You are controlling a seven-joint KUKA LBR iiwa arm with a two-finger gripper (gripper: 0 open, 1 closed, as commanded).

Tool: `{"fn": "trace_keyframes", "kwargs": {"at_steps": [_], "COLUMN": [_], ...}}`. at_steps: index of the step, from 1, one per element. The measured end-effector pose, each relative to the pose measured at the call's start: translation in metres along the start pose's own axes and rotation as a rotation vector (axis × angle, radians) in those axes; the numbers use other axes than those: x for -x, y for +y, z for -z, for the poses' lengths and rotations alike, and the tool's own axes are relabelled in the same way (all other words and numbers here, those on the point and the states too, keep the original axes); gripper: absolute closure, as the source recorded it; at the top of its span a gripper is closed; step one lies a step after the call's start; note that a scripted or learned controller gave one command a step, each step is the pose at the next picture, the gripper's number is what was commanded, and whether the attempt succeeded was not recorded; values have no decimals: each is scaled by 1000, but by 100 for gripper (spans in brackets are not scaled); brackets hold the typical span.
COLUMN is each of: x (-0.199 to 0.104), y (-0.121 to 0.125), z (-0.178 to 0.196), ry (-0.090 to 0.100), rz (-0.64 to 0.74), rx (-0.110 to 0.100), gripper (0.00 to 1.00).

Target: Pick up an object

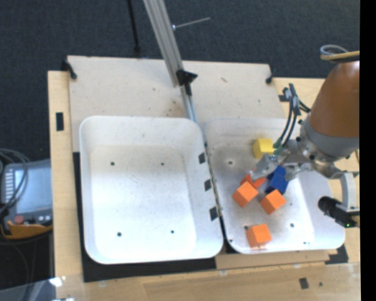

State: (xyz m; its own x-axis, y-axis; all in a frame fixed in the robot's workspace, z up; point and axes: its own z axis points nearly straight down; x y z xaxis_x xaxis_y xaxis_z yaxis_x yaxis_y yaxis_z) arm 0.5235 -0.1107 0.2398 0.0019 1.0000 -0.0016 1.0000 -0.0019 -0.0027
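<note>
The right bin (301,234) holds several blocks. A yellow block (262,147) lies toward its back, and three orange blocks (245,194) (273,201) (259,234) lie in the middle and at the front. A blue block (277,180) sits between them, with a small red-orange piece (255,180) to its left. My gripper (267,166) reaches in from the right and hangs low over the bin, just below the yellow block and right above the blue block. The wrist hides its tips and part of the blue block.
The left bin (144,187) stands beside the right one, and their rims meet at the middle (210,180). A slanted aluminium pole (165,36) rises from the back of the bench. A control pendant (25,196) with cables sits off the bench's left edge.
</note>
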Motion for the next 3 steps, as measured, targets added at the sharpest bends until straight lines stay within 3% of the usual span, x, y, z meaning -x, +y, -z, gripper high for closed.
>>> {"fn": "trace_keyframes", "kwargs": {"at_steps": [2, 3], "x": [-1, -2], "y": [-10, -7], "z": [-93, -80], "ry": [1, 3], "rz": [0, -4], "rx": [-3, 7], "gripper": [0, 100]}}
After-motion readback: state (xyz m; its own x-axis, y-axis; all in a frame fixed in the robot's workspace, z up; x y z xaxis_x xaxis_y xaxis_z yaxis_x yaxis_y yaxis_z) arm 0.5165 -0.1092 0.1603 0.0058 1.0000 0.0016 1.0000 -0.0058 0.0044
